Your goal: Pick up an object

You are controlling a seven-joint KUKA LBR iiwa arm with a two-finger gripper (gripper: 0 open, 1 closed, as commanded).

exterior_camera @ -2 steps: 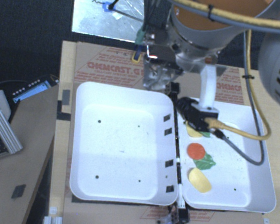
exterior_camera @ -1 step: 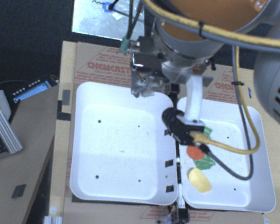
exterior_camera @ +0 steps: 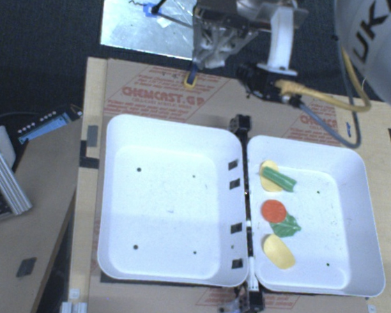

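The right bin (exterior_camera: 365,207) holds several small objects along its left side. A green stick (exterior_camera: 279,178) lies across a pale yellow piece (exterior_camera: 268,184). Below them sits an orange-red disc (exterior_camera: 273,211), touching a green leafy piece (exterior_camera: 287,228). A yellow oval (exterior_camera: 278,252) lies nearest the front. My gripper (exterior_camera: 209,57) hangs high beyond the far edge of the left bin, over the cardboard and well away from all these objects. Nothing is visibly held in it.
The left bin (exterior_camera: 169,198) stands beside the right one, joined by a black hinge strip (exterior_camera: 241,199). A small yellow and blue marker (exterior_camera: 189,81) sits on the cardboard under the gripper. Cables (exterior_camera: 320,107) trail off the wrist behind the right bin.
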